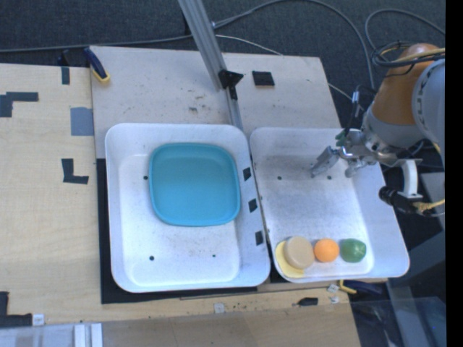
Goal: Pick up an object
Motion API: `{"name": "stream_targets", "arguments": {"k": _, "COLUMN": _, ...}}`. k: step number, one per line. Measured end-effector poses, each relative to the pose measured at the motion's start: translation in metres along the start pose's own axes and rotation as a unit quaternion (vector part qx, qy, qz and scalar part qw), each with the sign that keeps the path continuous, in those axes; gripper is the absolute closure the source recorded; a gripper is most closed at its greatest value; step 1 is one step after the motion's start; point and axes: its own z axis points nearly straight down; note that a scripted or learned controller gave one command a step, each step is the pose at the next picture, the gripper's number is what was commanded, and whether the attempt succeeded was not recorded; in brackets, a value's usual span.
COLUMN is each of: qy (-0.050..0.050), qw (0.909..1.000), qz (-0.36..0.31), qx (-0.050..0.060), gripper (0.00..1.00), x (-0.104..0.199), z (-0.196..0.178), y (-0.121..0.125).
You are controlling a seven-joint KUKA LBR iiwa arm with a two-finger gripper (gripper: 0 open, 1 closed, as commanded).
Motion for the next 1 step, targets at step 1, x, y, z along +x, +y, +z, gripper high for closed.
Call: {"name": "stream_targets", "arguments": {"k": 1, "qy": 0.0, "qw": 1.0, "qz": 0.0, "qx": 0.001, "gripper": 0.0, "x": 0.0007, "z": 0.0532, "y": -0.0012}}
